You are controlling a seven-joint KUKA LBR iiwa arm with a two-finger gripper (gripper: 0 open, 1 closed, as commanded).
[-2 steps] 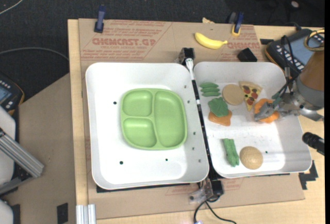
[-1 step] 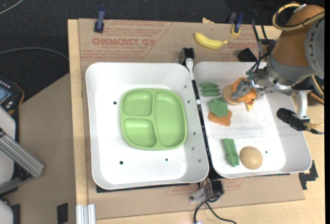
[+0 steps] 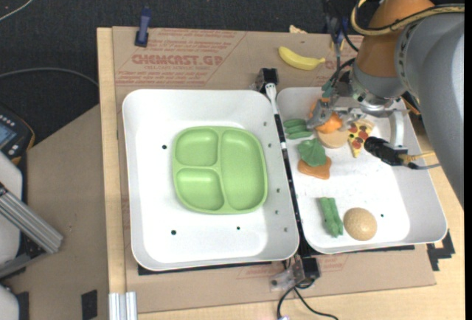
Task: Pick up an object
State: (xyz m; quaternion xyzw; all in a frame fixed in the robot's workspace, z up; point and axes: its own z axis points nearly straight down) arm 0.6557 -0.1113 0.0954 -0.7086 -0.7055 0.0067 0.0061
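Observation:
My gripper (image 3: 325, 109) reaches down into the far part of the right bin (image 3: 413, 197), just above a small orange piece (image 3: 332, 122) and a tan round piece (image 3: 333, 137). Close by lie a flat green piece (image 3: 297, 127), a green leafy piece (image 3: 313, 152) on an orange wedge (image 3: 316, 170), and a small pizza-like slice (image 3: 358, 138). Nearer the front of the bin are a green pickle-like piece (image 3: 330, 216) and a tan ball (image 3: 360, 223). Whether anything sits in the gripper is hidden by the wrist.
The left bin (image 3: 147, 193) holds a green divided plate (image 3: 220, 169). A yellow banana (image 3: 301, 58) lies on the cardboard behind the right bin. A black cable end (image 3: 380, 150) hangs over the right bin. The arm's grey body (image 3: 435, 68) covers the bin's far right corner.

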